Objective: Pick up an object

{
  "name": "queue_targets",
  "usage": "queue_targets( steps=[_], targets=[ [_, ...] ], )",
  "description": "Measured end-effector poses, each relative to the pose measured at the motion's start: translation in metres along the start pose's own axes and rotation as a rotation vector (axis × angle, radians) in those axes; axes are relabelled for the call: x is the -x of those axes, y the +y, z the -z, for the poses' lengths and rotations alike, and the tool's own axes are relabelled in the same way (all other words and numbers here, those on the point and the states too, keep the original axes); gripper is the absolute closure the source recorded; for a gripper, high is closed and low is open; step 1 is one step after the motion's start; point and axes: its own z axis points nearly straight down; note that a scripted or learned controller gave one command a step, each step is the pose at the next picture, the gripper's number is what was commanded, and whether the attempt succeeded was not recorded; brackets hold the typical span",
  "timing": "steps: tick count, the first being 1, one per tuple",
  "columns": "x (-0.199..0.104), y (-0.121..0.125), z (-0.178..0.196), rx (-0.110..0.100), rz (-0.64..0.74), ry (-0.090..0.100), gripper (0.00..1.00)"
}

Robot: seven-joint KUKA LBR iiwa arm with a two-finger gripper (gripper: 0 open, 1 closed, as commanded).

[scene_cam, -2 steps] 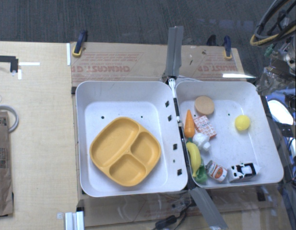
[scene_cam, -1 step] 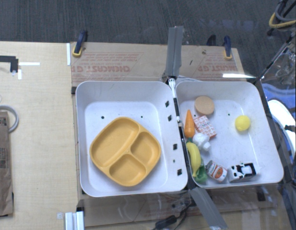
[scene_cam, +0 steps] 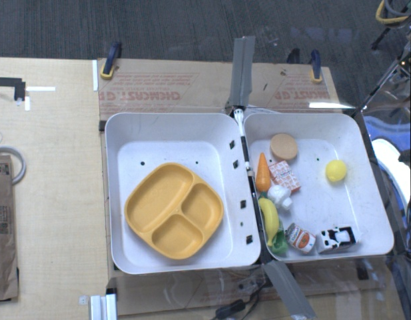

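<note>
The right bin holds several small items. A tan round disc lies near its back left, with an orange carrot and a red-and-white packet beside it. A yellow ball rests toward the right. Along the left wall lie a white lump, a yellow banana and a green piece. A red-and-white can and a black-and-white carton sit at the front. A yellow three-compartment plate lies in the left bin.
Brown cardboard held by blue-and-yellow clamps lies behind the bins. A grey divider bar stands between them at the back. A brown paper bag rests on the wooden bench at far left.
</note>
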Motion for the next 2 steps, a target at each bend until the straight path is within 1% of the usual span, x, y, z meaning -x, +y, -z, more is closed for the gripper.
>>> queue_targets(
  steps=[1, 2],
  targets=[
    [0.0054, 0.0069, 0.0597, 0.000, -0.186, 0.001, 1.00],
    [0.0035, 0.0064, 0.0657, -0.003, -0.180, -0.006, 1.00]
  ],
)
